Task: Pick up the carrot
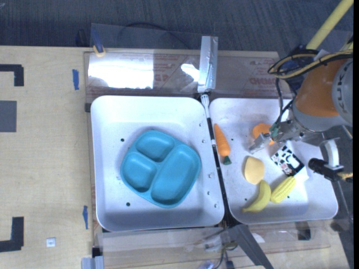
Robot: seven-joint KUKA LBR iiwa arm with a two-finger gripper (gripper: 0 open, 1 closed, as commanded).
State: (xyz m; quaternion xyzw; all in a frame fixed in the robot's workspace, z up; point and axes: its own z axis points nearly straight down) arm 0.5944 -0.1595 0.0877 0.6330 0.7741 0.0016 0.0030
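Carrot (222, 142) lay in the right bin (314, 209), along its left wall, green end toward the camera, w/ nothing touching it. Pincer (263, 140) hung right of the carrot, apart from it, over an orange round thing (259, 130); couldn't tell if it was open or closed. Right of the carrot and nearer the camera: a yellow lemon-like piece (253, 169), banana (258, 198), corn cob (283, 188). Left of the carrot, in the other bin (106, 122), sat a blue divided plate (161, 166).
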